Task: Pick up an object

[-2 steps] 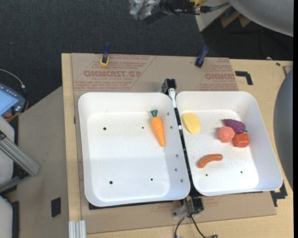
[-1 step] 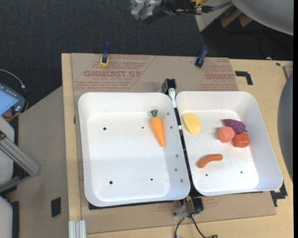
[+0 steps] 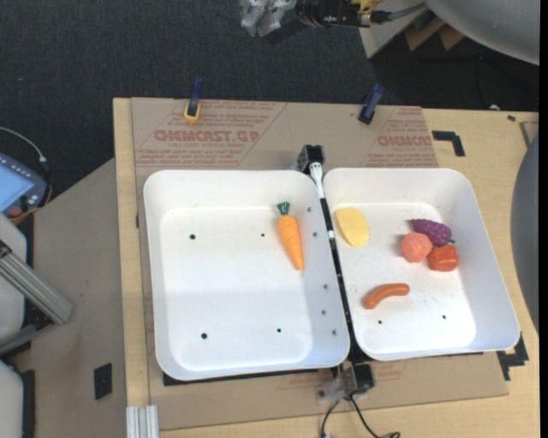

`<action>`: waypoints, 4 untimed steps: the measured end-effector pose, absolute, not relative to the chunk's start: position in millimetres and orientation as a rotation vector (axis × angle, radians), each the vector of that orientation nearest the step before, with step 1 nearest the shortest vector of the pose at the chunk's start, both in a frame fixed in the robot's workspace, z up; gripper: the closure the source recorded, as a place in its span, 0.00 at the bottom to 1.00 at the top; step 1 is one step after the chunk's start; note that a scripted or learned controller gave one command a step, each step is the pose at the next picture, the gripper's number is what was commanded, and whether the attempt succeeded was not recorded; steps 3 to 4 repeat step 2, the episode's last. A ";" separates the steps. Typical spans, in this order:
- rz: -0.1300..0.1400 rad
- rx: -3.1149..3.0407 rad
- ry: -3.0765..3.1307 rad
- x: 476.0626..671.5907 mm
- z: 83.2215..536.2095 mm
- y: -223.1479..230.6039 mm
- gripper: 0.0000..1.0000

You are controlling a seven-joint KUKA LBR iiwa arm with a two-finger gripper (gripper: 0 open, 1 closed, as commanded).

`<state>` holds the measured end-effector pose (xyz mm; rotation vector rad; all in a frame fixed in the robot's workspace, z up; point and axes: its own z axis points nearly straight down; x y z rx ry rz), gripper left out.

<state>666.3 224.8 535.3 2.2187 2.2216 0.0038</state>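
**Crowded right bin left little room for a clean pick**

The desk (image 3: 257, 128) carried two white bins side by side. The left bin (image 3: 223, 316) held one carrot (image 3: 291, 241), lying near its 2 o'clock corner, close to the shared wall. The right bin (image 3: 479, 282) held five small things: a yellow piece (image 3: 352, 227) at 10 o'clock, grapes (image 3: 431, 229), a peach (image 3: 415, 247) and a red piece (image 3: 443, 257) bunched together at 2 o'clock, and a sausage (image 3: 386, 294) near the middle.

The claw (image 3: 261, 17) hung blurred at the frame's 12 o'clock edge, well apart from both bins; how far open it stood could not be told, and nothing was seen in it.

The risks, by my judgement: a descent on the bunched three would likely nudge neighbours and close on two things or none. The carrot and the yellow piece sat so near the dividing wall that a finger could strike the rim. The sausage, lying apart, was thin and round, and could roll from a poorly aligned closing.
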 end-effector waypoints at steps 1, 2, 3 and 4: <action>0.003 2.219 2.221 666.3 535.3 224.8 1.00; 0.003 2.219 2.221 666.3 535.3 224.8 1.00; 0.003 2.219 2.221 666.3 535.3 224.8 1.00; 0.003 2.219 2.221 666.3 535.3 224.8 1.00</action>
